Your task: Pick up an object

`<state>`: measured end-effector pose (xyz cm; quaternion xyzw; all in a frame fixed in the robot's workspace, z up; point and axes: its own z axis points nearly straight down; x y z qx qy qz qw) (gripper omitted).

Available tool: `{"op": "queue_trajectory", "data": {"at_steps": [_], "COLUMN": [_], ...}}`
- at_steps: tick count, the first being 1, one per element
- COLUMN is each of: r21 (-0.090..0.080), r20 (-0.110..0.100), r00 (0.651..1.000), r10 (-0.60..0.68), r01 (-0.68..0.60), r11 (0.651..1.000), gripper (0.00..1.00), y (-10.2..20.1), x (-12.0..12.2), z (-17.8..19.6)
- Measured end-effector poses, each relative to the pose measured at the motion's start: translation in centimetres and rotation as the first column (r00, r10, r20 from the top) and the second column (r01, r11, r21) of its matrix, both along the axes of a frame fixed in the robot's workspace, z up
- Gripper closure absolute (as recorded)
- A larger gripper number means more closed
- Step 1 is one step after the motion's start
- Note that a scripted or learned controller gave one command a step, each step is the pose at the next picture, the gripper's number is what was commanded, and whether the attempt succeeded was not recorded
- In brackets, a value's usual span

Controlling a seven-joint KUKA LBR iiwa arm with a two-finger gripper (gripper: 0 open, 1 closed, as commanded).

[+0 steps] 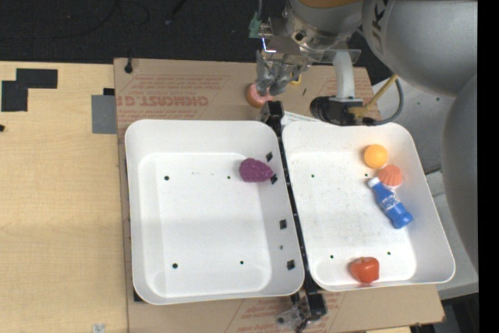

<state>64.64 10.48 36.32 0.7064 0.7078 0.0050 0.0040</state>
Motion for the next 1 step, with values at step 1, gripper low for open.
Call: {"op": "queue_trajectory", "data": {"at_steps": [1], "r21": [-0.005], "r20": [-0.029], "r00": [1.000], "r10": [-0.003], "r01": [0.003], "r11": [1.000], "gripper": [1.00], "y": [-1.51], "x": [-0.53], "z": [-13.03]}}
